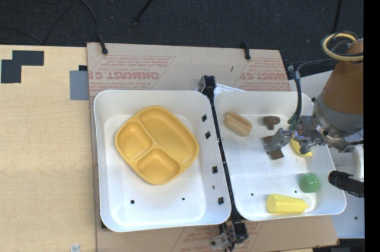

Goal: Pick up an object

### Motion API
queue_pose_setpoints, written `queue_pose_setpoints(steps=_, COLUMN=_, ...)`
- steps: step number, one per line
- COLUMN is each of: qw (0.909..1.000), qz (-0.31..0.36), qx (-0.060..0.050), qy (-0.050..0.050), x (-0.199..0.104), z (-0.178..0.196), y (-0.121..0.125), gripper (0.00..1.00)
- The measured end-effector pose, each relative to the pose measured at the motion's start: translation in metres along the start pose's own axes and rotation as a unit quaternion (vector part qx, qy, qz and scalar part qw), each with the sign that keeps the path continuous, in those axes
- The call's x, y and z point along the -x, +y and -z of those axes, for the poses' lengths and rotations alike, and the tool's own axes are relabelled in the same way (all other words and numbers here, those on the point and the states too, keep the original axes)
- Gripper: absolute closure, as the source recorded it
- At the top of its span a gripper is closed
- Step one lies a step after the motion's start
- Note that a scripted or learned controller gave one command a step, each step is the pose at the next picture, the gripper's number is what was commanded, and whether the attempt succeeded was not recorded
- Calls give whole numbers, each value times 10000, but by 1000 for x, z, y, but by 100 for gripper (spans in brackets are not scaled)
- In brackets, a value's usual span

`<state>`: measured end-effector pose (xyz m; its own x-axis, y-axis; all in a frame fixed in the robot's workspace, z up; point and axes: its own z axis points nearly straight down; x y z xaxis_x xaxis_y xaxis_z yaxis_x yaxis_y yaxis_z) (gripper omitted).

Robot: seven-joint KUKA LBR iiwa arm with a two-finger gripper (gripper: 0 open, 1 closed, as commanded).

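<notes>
My gripper (275, 147) is low inside the right bin (256, 212), near its middle. A small brown piece (271, 122) lies just behind it. A tan wooden cylinder (237, 124) rests to its left, near the bin's dividing wall. A yellow object (304, 148) sits right beside the wrist, partly covered by it. A green ball (309, 182) and a yellow cone-like piece (287, 204) lie toward the bin's front right. Nothing shows as held.
The left bin (119, 209) holds a yellow divided plate (156, 144). The grey and orange arm (343, 90) reaches in over the right bin's right rim. A black clamp (207, 84) stands at the back between the bins.
</notes>
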<state>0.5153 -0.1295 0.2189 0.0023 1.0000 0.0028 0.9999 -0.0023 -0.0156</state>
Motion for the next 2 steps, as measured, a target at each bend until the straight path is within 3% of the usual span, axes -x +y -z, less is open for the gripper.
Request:
queue_pose_setpoints(steps=1, qw=10000, qz=13, qx=58, qy=-7, x=0, z=7, y=2, gripper=0)
queue_pose_setpoints(steps=2, qw=10000, qz=12, qx=34, qy=-2, x=-9, z=-41, y=3, gripper=0)
